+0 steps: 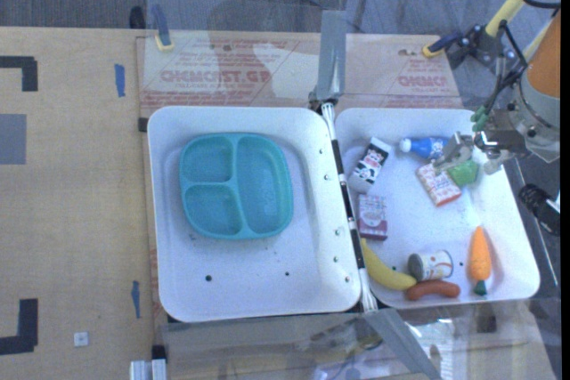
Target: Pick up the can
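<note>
On the bench we see the right bin (512, 218): the can (430, 263) lies on its side near the banana (385, 270), well apart from the gripper (469, 149) (grip state: we cannot tell).

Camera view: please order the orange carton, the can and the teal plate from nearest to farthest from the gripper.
From the gripper, in the right bin's upper right:
1. Orange carton, just below-left of it.
2. Can, lying near the right bin's bottom edge.
3. Teal plate, in the left bin.

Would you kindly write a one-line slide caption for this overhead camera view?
Gripper poised over the right bin's far side, with the can lying untouched at the near edge.
</note>
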You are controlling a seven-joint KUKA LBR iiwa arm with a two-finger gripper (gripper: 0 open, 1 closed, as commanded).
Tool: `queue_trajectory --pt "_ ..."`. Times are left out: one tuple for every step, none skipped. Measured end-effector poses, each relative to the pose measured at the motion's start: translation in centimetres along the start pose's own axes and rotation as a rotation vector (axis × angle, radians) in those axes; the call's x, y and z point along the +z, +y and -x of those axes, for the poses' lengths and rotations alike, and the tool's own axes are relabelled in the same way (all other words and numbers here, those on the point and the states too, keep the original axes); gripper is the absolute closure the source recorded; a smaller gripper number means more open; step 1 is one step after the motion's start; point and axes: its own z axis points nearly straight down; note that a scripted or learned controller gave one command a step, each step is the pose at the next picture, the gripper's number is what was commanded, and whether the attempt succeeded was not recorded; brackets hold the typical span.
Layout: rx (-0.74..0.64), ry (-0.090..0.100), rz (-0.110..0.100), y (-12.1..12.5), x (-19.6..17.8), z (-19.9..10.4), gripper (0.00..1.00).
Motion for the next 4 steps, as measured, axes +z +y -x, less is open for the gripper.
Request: queue_trajectory --pt "0.059 0.000 0.000 -5.6 13.6 -2.1 0.00" --pt "0.016 0.001 0.009 -5.7 17.9 0.3 0.00" --pt "0.024 -0.005 0.014 -5.7 16.9 0.7 1.00" --pt "0.024 -0.005 0.014 -5.7 16.9 0.8 0.00"
